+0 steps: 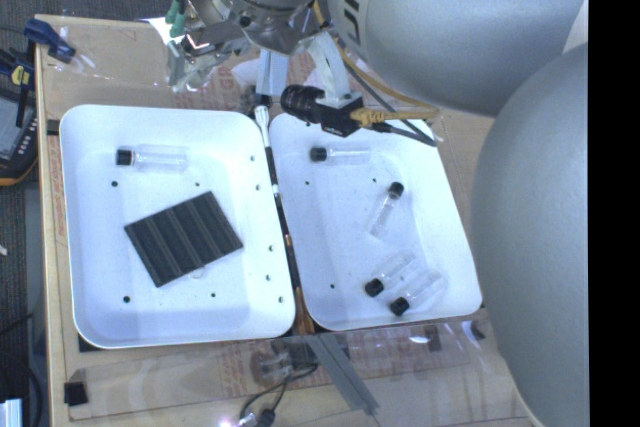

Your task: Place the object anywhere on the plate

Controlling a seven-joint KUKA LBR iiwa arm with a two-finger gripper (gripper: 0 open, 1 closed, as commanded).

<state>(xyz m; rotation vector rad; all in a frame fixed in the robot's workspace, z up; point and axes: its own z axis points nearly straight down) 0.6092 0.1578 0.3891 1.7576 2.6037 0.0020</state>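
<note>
Two shallow white bins sit side by side on the tabletop [70,65]. The left bin [90,305] holds a dark ribbed plate [183,237], lying flat and turned at a slant near the bin's middle. Above it, toward the upper left of that bin, lies a clear vial with a black cap [152,157] (cap end pointing left), apart from the plate.

The right bin [330,305] holds more clear vials: one near its upper left corner [338,154], one near the middle lying at a slant [384,207], and a pair close together at the lower right [405,282].

The arm [450,5] fills the upper right of the frame, its orange band at the top centre. The hand [196,43] hangs over the tabletop just above the left bin's upper edge; whether it is open or closed cannot be told, and nothing is visibly in it.
</note>
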